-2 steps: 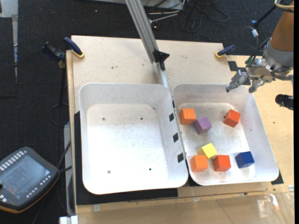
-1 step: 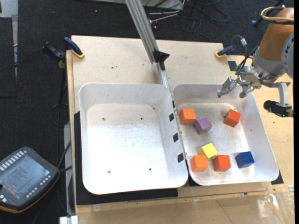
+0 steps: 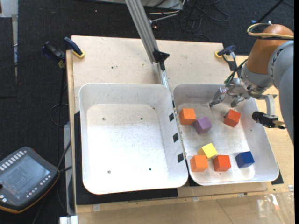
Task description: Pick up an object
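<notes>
White bins: two shallow trays side by side on a pale wooden bench (image 3: 121,55); left bin (image 3: 93,94), right bin (image 3: 266,169)
Left bin contents: bare floor with small dark specks
Right bin contents: seven small blocks
Orange cube, upper (image 3: 188,116): near the divider side of the right bin
Purple cube (image 3: 202,124): just beside that orange cube, toward the camera
Red-orange cube (image 3: 231,118): upper right part of the bin, just below the gripper, apart from it
Yellow cube (image 3: 209,150): lower middle, touching or nearly touching the orange cube in front of it
Orange cube, lower (image 3: 199,163): front row, left
Red cube (image 3: 222,163): front row, just beside the lower orange cube
Blue cube (image 3: 244,159): front row, right, near the bin wall
Arm (image 3: 280,62): grey with an orange band, reaching in from the right
Gripper (image 3: 225,101): over the back of the right bin; fingers spread apart, nothing between them
Clamps: blue and yellow, one at the bench's far left corner (image 3: 72,48), one at the far right corner (image 3: 225,52)
Metal rail (image 3: 142,22): slants down from the top to the seam between the bins
Pendant (image 3: 23,176): grey with orange trim, on the floor at lower left; screen unreadable
Writing: no legible brand or label; black tabs on the divider are too small to read
</notes>
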`<state>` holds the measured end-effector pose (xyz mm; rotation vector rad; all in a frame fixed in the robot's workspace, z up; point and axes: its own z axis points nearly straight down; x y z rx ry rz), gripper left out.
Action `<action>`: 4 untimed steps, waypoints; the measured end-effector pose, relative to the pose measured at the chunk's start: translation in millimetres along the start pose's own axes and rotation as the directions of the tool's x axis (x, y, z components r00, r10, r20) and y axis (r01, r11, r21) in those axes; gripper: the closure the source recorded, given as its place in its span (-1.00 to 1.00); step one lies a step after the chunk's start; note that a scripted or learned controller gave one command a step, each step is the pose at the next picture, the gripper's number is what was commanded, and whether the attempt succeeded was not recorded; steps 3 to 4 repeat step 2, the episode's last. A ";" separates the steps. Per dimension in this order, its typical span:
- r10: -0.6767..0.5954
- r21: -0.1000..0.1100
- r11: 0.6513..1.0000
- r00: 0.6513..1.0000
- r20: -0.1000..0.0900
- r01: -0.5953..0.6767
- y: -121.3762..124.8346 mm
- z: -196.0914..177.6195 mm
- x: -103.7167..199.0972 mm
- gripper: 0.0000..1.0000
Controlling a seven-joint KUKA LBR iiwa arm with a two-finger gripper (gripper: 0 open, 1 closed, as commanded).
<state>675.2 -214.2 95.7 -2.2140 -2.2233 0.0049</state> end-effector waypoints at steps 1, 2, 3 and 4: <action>-0.001 -0.009 1.000 1.000 0.003 0.001 2.4 -15.6 -0.5 1.00; 0.002 -0.014 1.000 1.000 0.004 -0.002 4.3 -80.9 -1.7 1.00; 0.002 -0.014 1.000 1.000 0.004 -0.002 4.3 -80.9 -1.7 1.00; 0.002 -0.014 1.000 1.000 0.004 -0.002 4.3 -80.9 -1.7 1.00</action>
